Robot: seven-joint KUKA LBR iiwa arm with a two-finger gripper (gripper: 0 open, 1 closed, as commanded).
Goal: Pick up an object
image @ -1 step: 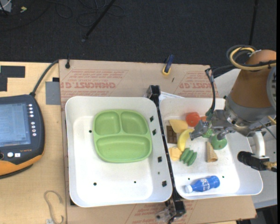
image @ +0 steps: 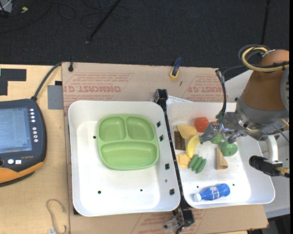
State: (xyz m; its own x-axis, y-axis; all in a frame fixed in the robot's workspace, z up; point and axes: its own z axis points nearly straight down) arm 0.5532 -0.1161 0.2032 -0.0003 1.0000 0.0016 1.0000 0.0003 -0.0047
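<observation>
Green toy (image: 228,148) is sitting under the claw (image: 219,133) in the right bin (image: 263,191), apparently targeted; claw's spread indiscernible.

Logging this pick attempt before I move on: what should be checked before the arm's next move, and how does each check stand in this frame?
1. Gripper over the right bin: ok.
2. Reachable objects below it: ok; a green object, yellow pieces and an orange-red piece lie close by.
3. Jaws open or shut: cannot tell; clutter hides them.
4. Anything held: cannot tell.
5. Blue bottle clear of the arm: ok; it lies near the bin's front edge.
6. Left bin's green divided tray out of the way: ok.
</observation>
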